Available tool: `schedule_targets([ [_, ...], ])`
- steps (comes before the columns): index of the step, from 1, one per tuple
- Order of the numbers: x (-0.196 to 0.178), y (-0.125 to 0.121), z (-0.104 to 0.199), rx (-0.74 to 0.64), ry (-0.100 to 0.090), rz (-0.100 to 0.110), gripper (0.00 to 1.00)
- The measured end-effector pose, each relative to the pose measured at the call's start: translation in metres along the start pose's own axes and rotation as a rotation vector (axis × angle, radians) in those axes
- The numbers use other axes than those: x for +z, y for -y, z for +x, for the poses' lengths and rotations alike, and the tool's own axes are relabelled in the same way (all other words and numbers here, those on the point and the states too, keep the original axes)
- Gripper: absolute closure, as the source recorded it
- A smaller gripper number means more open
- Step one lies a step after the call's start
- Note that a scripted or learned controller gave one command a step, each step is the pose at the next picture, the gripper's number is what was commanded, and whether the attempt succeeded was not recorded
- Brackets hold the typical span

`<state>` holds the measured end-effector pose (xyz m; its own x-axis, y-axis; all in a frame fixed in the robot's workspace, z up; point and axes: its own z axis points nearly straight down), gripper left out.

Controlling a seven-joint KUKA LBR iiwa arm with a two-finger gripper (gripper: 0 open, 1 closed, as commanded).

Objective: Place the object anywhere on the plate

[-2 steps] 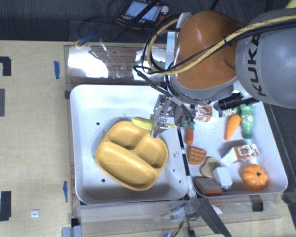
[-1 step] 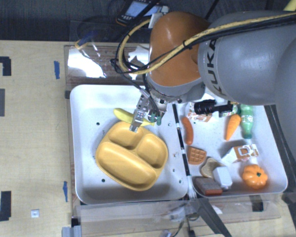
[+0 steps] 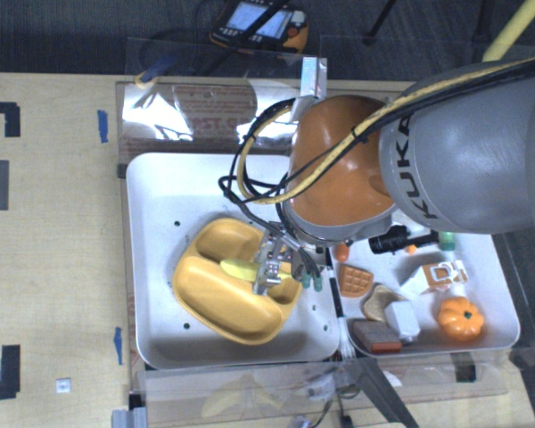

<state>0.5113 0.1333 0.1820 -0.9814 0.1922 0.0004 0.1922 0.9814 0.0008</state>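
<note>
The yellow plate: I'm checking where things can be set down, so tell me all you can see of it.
The yellow plate is a glossy, plastic-looking dish split by a raised ridge into compartments. It lies in the left white bin, its near edge looking raised. A light yellow-green object rests at the ridge. The tool hangs over the plate's right side, hiding part of the rim there.

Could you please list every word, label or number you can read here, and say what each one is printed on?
"KUKA": on the grey arm, letters running down its side, last letter partly cut off.
Lit screen of the handheld device beyond the bins: too small to read.
White carton in the right bin: print too blurred.
</note>
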Motion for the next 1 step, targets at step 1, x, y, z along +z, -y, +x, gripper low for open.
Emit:
schedule_targets([
  [1,-0.0191,0.0146,-0.0359,-0.131,0.006,-0.002,1.0],
])
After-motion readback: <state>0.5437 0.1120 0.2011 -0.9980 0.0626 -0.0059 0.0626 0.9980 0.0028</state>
